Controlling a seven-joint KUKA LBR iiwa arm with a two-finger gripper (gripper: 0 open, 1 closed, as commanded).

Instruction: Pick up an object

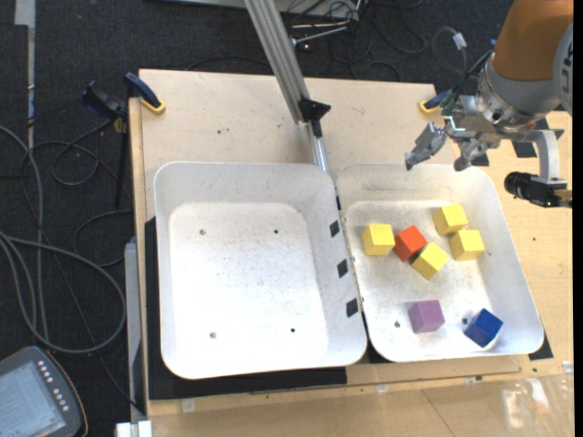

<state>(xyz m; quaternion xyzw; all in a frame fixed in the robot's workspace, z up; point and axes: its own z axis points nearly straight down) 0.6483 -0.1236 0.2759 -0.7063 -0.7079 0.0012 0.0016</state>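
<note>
Counter (237,116) carries two white bins; the left bin (182,244) lies well off from the hand (446,148), the right bin (510,262) just below it. Hand hovers above that bin's far rim, fingers spread, nothing between them. Below it: four yellow blocks (379,238) clustered round an orange block (410,241), then purple block (425,316) and blue block (484,327) farthest.
</note>
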